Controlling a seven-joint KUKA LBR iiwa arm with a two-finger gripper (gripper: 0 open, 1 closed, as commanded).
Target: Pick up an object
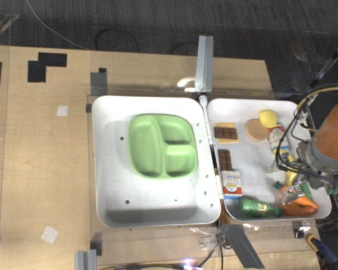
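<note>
Right bin (253,157), white and shallow, holds: two brown chocolate-bar pieces (226,132) lying flat near its left wall, a small carton (231,183) just nearer, a green bottle (258,207) on its side along the near wall, and an orange carrot-like piece (299,208) to the bottle's right. Far side: a tan round disc (257,130) touching a yellow lemon-like item (267,117).

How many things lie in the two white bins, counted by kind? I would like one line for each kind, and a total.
Green divided plastic tray: 1
Brown chocolate bars: 2
Small white and orange carton: 1
Green plastic bottle: 1
Yellow lemon: 1
Round tan biscuit: 1
Orange carrot-like toy: 1
Total: 8 clearly seen; more small things beside the gripper cannot be told apart.
</note>
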